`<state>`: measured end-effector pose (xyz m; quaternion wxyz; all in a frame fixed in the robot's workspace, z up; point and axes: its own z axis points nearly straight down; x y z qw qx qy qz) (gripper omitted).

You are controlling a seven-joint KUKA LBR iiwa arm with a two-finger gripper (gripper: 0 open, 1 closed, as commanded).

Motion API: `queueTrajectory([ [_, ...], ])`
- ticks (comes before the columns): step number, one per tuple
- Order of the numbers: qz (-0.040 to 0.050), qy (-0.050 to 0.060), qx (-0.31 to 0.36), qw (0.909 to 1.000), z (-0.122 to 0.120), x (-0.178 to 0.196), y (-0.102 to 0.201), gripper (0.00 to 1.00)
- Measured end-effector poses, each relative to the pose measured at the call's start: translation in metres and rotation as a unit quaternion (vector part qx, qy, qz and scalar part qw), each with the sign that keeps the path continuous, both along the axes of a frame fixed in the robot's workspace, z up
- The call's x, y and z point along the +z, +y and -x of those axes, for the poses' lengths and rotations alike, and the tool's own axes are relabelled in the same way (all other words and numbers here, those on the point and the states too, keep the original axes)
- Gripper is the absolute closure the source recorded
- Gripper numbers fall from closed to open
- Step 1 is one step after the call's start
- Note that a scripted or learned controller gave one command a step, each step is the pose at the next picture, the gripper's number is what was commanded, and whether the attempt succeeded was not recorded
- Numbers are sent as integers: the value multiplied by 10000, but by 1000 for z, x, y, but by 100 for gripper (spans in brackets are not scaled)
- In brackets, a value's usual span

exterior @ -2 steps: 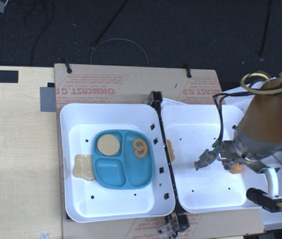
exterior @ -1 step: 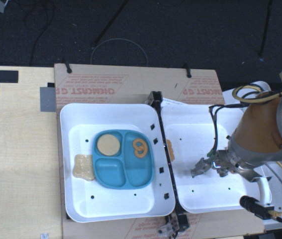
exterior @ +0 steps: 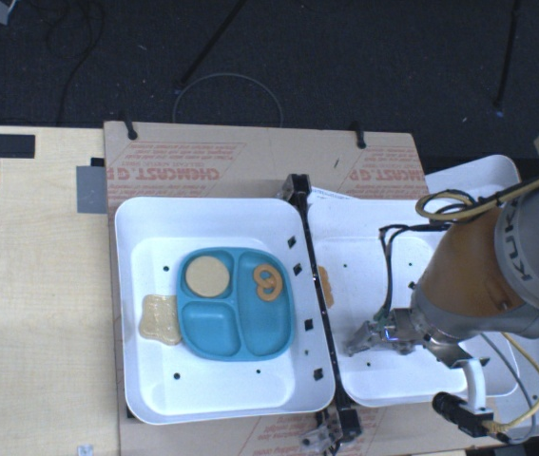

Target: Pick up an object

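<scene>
My gripper (exterior: pixel 364 338) hangs low over the right bin (exterior: pixel 364 245), near its left front part, at the end of the grey and orange arm (exterior: pixel 473 274) that reaches in from the right. Nothing shows in its grasp. A small tan piece (exterior: pixel 325 289) lies against the right bin's left wall, a little behind and left of the gripper. In the left bin (exterior: pixel 145 369) lies a blue divided plate (exterior: pixel 236 326). A round tan biscuit (exterior: pixel 206 275) and a pretzel (exterior: pixel 267 282) rest in its back compartments. A pale yellow slice (exterior: pixel 160 318) lies at the plate's left edge.
A black divider (exterior: pixel 309 283) runs between the two bins. Cables (exterior: pixel 412 245) loop from the arm over the right bin's back half. Cardboard (exterior: pixel 250 164) lies under both bins, with a wooden bench top (exterior: pixel 31 293) to the left.
</scene>
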<state>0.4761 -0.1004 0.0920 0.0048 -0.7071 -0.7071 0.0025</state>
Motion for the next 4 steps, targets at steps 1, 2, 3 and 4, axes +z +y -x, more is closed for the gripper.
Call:
queueTrajectory([
  [1,8,-32,-15,10000,1,-4,0,0],
  [2,8,-41,-54,10000,0,7,-1,100],
  [3,16,-53,-18,10000,-4,50,-6,100],
  [4,20,-65,0,10000,-3,108,-16,100],
])
